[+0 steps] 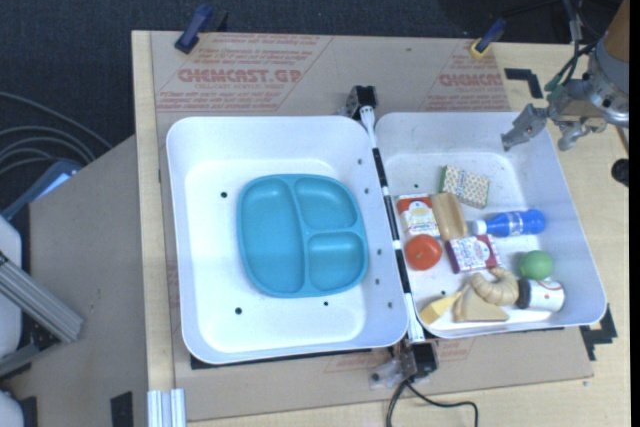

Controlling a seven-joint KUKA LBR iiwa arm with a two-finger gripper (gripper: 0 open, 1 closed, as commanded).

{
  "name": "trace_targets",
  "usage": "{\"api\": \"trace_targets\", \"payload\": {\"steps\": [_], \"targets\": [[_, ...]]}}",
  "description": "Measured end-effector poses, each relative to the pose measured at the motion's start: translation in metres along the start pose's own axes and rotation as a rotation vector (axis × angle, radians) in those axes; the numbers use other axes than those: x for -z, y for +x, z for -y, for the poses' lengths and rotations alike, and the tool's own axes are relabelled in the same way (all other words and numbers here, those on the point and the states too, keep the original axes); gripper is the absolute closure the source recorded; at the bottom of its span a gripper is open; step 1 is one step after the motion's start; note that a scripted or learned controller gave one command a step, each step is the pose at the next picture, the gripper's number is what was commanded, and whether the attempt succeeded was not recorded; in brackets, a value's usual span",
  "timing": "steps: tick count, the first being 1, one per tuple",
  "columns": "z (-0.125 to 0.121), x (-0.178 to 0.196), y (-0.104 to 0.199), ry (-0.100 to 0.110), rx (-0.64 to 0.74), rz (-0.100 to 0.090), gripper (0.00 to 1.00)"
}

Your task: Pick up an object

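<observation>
The right bin (570, 205) holds several small items: a patterned cracker pack (465, 185), a red and white carton (415, 215), a blue bottle (510, 223), a red tomato (423, 253), a green ball (537, 264) and a croissant (495, 288). My gripper (546, 135) hangs over the bin's far right corner, above and to the right of the cracker pack. It is open, with nothing between its fingers. All the items lie apart from it, nearer the bin's front.
The left bin (190, 215) holds a blue divided plate (300, 235). A maroon packet (472, 253), a tan block (448, 215), a cheese wedge (450, 308) and a small white bottle (545, 295) also lie in the right bin. Clamps (197, 27) sit at the board's far edge.
</observation>
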State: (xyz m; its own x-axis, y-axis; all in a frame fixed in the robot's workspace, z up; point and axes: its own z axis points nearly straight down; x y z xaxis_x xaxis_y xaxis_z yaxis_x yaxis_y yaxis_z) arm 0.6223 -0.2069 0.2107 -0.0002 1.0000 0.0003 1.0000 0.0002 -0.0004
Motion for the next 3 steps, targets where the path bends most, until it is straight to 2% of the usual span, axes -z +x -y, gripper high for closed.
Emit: {"api": "trace_targets", "payload": {"steps": [1, 2, 3], "targets": [[-0.044, -0.127, 0.058, 0.000, 0.001, -0.001, 0.00], [-0.039, -0.126, 0.114, 0.002, 0.001, -0.001, 0.00], [-0.039, -0.115, 0.114, 0.001, 0.001, 0.000, 1.00]]}}
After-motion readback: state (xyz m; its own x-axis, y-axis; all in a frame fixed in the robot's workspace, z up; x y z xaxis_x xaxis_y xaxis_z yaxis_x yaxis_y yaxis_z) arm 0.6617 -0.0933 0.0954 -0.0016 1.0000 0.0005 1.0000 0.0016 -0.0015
